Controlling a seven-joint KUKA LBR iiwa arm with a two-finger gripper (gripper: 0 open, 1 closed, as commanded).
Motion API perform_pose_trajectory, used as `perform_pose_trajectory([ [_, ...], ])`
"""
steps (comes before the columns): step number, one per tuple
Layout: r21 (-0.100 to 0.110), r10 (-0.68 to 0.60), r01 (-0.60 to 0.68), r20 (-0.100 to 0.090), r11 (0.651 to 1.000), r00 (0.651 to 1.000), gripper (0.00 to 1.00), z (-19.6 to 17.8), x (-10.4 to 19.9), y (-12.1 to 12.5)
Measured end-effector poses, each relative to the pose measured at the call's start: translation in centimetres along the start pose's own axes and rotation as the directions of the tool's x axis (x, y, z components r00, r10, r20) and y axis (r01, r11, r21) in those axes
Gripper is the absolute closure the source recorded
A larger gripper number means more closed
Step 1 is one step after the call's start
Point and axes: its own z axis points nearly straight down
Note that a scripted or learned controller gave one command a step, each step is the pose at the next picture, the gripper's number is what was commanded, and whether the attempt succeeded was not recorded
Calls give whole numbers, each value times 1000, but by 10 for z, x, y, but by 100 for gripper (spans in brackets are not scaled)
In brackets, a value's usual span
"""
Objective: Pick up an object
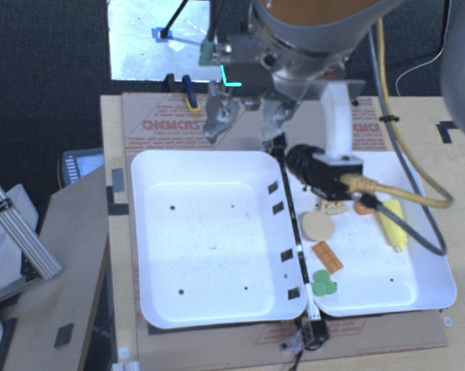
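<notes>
From my remote seat, the first thing I saw at the left was the wooden table [81,224] carrying both bins. The left shallow white plastic bin [154,222] sat on a sheet of brown printed cardboard [162,122], with only a few dark spots on its floor.

Just beyond that bin's far edge hung the pincer [243,127], above the cardboard rather than over either bin. Its two metal fingers [217,119] stood well apart, a wide gap between them, and I saw nothing held in that gap. The grey arm with its orange band [318,10] loomed above it at the top of the view.

Moving right, a row of small dark clips ran along the seam where the two bins met. The right shallow white plastic bin [434,288] held all the loose pieces. A black cylindrical fitting on a white bracket [319,170] overhung its far left part, with a yellow cable [400,194] running from it. Near that lay a round tan disc [319,228], then below it an orange rectangular wafer-like piece [327,257], and nearer me a small green leafy piece [323,284] close to the seam. Further right I saw a small orange lump [363,208], partly behind the cable, and a yellow corn-cob-shaped toy [393,223] lying lengthwise, well apart from the pincer.
</notes>
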Motion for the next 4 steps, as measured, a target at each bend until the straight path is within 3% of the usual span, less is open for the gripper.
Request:
perform_pose_trajectory([
  [1, -3, -2, 2, -2, 1000, 1000, 100, -12, 0, 0],
  [4, -8, -9, 9, -6, 1000, 1000, 100, -45, 0, 1],
])
